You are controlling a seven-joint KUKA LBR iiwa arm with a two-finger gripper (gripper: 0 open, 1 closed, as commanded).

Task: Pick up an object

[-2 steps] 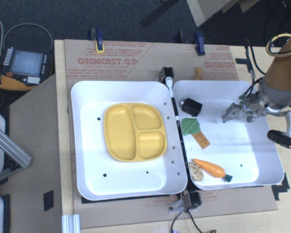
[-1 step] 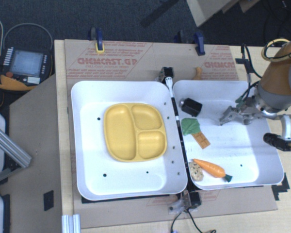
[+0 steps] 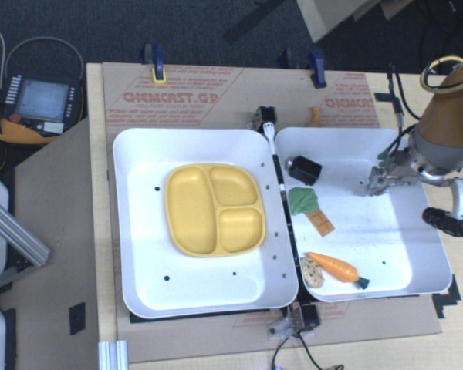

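The two-finger metal gripper (image 3: 380, 182) hung over the right white bin (image 3: 393, 230), its grip indiscernible; the orange plastic carrot (image 3: 333, 267) lay unpicked.

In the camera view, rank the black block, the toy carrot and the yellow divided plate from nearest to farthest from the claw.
Measured from the claw, at the right bin's far right side:
1. Black block, at the right bin's upper left, level with the claw.
2. Toy carrot, along the right bin's lower edge.
3. Yellow divided plate, in the middle of the left bin.
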